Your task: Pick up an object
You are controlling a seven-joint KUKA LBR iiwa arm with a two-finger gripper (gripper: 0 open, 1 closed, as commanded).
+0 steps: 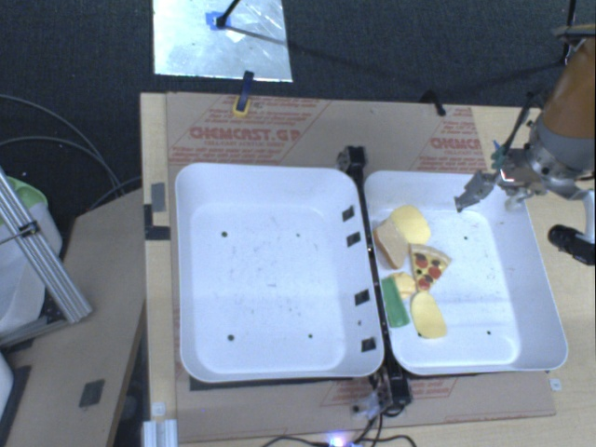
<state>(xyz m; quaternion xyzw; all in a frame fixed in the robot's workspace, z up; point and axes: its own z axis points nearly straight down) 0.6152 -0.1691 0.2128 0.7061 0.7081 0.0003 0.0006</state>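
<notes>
Several toy food pieces lie clustered in the left half of the right bin (531, 287). Among them are a round yellow piece (411, 223), a tan bread slice (390, 244), a pizza wedge with red dots (430, 265), a green strip (396, 304) and a yellow oval (428, 316). My gripper (489, 195) hangs over the far right part of this bin, up and to the right of the pile and apart from it. Its fingers are spread open with nothing between them. The grey and orange arm (568, 124) enters from the right.
The left bin (186, 184) sits beside the right one, joined by black clips (358, 240) along the shared wall. Both rest on a cardboard sheet (307, 124). A shiny metal plate (219, 26) lies beyond the bench, and an aluminium frame (42, 259) stands at the left.
</notes>
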